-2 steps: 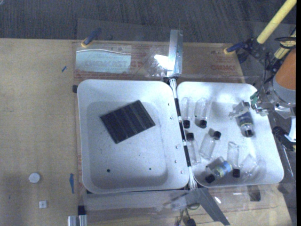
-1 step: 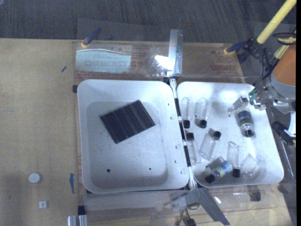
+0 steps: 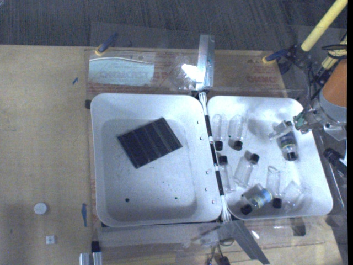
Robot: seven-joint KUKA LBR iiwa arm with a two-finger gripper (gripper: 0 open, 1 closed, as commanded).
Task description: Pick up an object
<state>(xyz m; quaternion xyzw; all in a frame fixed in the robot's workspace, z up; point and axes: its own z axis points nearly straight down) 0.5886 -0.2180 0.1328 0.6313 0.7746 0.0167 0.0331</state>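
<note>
Several clear vials with black caps lie scattered in the right bin (image 3: pixel 314 164), among them a pair near its left wall (image 3: pixel 236 130) and one in the middle (image 3: pixel 244 169). A labelled vial (image 3: pixel 288 147) lies at the upper right and another labelled one (image 3: pixel 257 196) near the front rim. A flat black ribbed pad (image 3: pixel 149 141) rests in the left bin (image 3: pixel 110 192). My gripper (image 3: pixel 302 121) hangs over the right bin's upper right corner, just right of the upper labelled vial and a small grey piece (image 3: pixel 280 129). I see nothing held in it.
The grey arm with its orange band (image 3: pixel 335 88) comes in over the right edge. A metal bracket (image 3: pixel 206 59) and a plastic sheet (image 3: pixel 121 70) lie behind the bins. A yellow rod (image 3: pixel 325 18) slants at the top right. A small disc (image 3: pixel 39 208) lies on the bench at the left.
</note>
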